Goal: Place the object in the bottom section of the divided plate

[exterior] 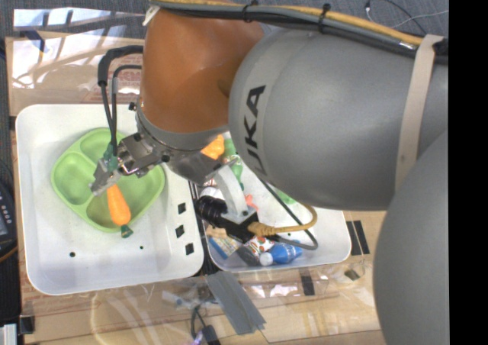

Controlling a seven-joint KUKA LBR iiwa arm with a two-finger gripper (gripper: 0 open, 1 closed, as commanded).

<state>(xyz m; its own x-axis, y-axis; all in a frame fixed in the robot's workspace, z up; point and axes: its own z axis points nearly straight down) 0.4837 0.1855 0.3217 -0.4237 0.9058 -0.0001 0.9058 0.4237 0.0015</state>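
gripper (107,175) sits low over the green divided plate (70,177), which lies in the left bin (53,259). the plate spreads out under and around the gripper, most of its bare green to the gripper's left in the view.

gripper state: we cannot tell how far it is open; its tip is small, dark and partly lost against the plate and the linkage above it.

the task's thing, an orange carrot (117,204) with a small green end, lies just below the gripper in the view, on the side toward the bench's near edge. it rests in the bottom section of the plate, slanting down and slightly right from the gripper, its green end at the plate's lower rim. its upper end comes right up to the gripper tip; we cannot tell whether they touch, or whether the gripper has any hold on it.

behind the gripper, to its right, the arm (328,107) bulks large: the orange band (183,69) first, then the grey body.

further right of the gripper, past the wall between the bins, the right bin (341,249) holds a jumble. we make out a blue-and-white thing (284,253) low in it and a small orange-yellow thing (214,148) tucked under the arm, well apart from the plate. the rest there is too crowded and too hidden by the arm to name.
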